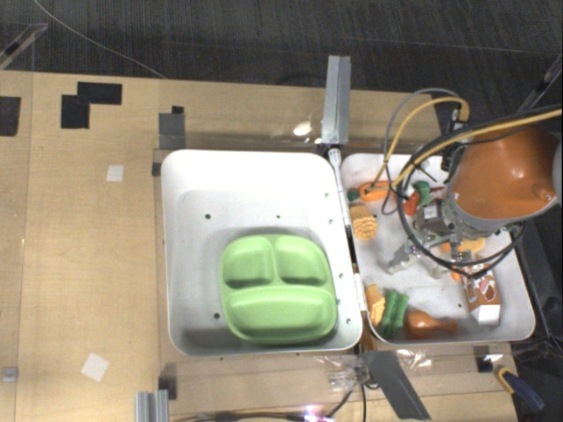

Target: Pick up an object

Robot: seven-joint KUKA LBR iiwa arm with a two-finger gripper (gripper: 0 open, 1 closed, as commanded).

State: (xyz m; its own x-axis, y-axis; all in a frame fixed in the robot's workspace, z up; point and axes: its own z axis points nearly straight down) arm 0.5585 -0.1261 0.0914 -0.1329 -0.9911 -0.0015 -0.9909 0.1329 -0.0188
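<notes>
Camera view: the gripper (412,255) hangs low near the right bin's (526,320) middle, jaws' state impossible to tell, with small objects (406,315) scattered along that bin's left and front edges.

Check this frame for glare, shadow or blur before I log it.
Camera view: a small bright glare spot sits on the clear cover by the grey metal post above the left shallow white bin; the green three-compartment plastic tray casts a soft shadow toward the bin's lower left; the gripper under the orange wrist band looks soft, its details hard to make out.
</notes>
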